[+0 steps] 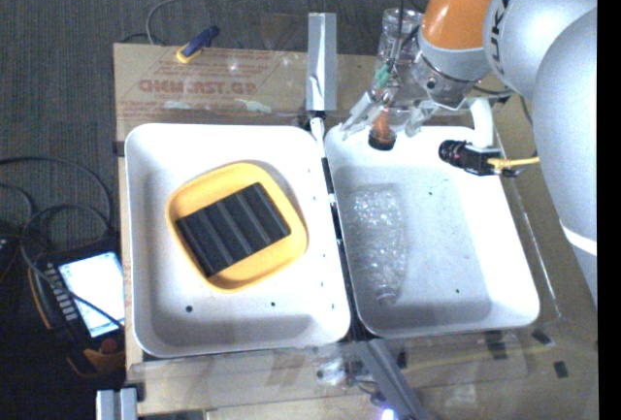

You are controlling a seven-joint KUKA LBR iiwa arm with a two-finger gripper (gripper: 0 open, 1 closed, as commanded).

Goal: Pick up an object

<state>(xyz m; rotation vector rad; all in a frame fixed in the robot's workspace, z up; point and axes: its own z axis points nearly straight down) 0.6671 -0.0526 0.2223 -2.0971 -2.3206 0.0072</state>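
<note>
My gripper (384, 125) hangs over the far left corner of the right bin (475, 253), with its pale fingers (355, 120) spread apart and open. A small orange-brown stub with a dark tip sits between them; I cannot tell if it is part of the tool. A clear crumpled plastic bottle (378, 239) lies along the right bin's left side, well in front of the gripper. In the left bin (146, 243) rests a yellow rounded tray-like object with a black ridged insert (238, 224).
A divider wall (330, 205) separates the two bins. Behind them lies a cardboard sheet (213, 83) with a blue and yellow tool (197, 43) on it. A screen device (85, 297) and cables sit on the floor at the left.
</note>
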